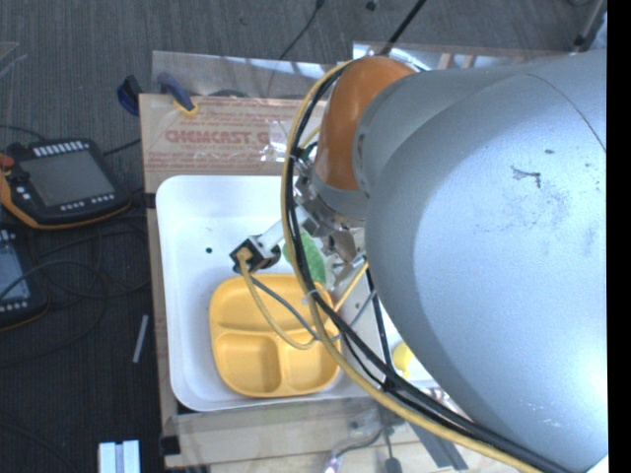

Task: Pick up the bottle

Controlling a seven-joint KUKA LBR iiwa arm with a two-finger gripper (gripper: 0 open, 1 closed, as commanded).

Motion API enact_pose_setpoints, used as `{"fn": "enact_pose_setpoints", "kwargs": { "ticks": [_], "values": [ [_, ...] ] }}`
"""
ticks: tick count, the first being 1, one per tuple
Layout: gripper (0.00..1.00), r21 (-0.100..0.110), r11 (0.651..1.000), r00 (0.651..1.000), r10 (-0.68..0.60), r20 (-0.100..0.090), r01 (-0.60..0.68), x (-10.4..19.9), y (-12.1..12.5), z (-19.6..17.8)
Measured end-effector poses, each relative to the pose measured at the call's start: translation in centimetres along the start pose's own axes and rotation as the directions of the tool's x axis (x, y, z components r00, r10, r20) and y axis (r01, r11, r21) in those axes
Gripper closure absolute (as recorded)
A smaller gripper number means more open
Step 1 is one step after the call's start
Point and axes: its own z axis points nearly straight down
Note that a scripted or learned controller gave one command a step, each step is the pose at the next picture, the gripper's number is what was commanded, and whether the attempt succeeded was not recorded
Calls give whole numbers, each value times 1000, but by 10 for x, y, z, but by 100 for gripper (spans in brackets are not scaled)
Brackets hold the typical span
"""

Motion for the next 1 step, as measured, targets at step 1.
{"fn": "enact_pose_setpoints", "kwargs": {
  "ticks": [1],
  "values": [
    [100, -3, 1000, 1000, 2, 6, -2, -1, 1, -8]
  ]
}}
